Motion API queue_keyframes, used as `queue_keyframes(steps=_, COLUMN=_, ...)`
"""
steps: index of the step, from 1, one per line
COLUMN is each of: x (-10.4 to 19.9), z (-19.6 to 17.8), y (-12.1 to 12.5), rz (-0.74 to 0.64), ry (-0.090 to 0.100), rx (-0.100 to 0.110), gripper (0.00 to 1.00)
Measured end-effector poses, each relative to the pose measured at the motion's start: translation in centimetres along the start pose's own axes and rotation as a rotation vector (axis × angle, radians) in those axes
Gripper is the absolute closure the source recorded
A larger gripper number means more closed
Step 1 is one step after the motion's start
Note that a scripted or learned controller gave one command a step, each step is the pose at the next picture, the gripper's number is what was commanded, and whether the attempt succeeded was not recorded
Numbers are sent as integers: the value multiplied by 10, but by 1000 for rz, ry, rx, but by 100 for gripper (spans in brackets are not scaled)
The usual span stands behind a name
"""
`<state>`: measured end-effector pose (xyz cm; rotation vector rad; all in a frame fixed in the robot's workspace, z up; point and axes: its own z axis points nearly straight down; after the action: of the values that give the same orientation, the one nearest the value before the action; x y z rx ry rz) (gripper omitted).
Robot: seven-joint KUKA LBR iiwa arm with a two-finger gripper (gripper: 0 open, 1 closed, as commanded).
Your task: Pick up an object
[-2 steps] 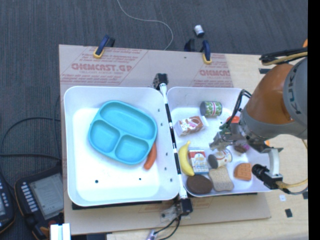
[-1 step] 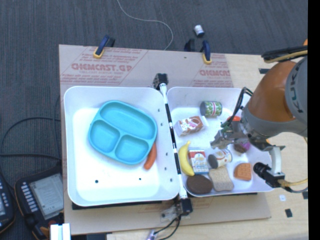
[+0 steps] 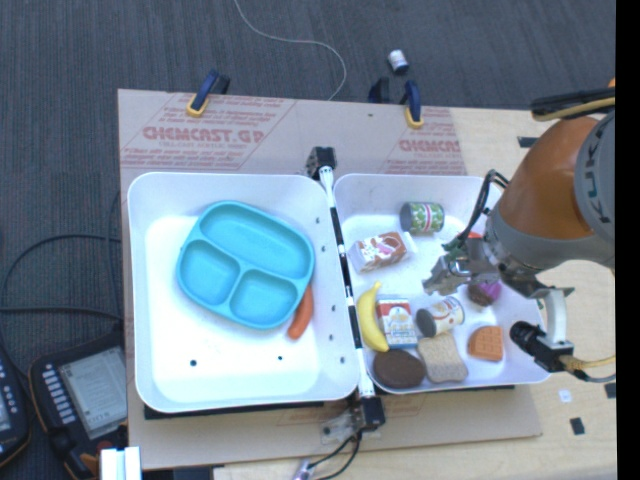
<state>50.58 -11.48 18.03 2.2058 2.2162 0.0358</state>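
The arm reaches over the right bin, its jaws near the bin's middle; whether they are spread I cannot tell. In the left bin lies a blue plate, a carrot beside it. A banana lies along the right bin's left edge, a green can toward its far edge.

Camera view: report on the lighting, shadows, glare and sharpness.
Camera view: even, soft light; faint shadow beside the blue plate in the left bin; no strong glare on the white bins; the small items in the right bin look soft, and the gripper is too blurred to read.
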Motion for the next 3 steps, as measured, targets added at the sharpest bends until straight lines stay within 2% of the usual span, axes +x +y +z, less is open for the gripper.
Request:
queue_keyframes(steps=1, x=0, z=0, y=0, rz=0, ry=0, rx=0, gripper=0)
queue_keyframes(steps=2, x=12, z=82, y=7, rz=6, ry=-7, rx=16, gripper=0)
queue_keyframes(steps=3, x=13, z=71, y=9, rz=5, ry=-6, rx=13, gripper=100)
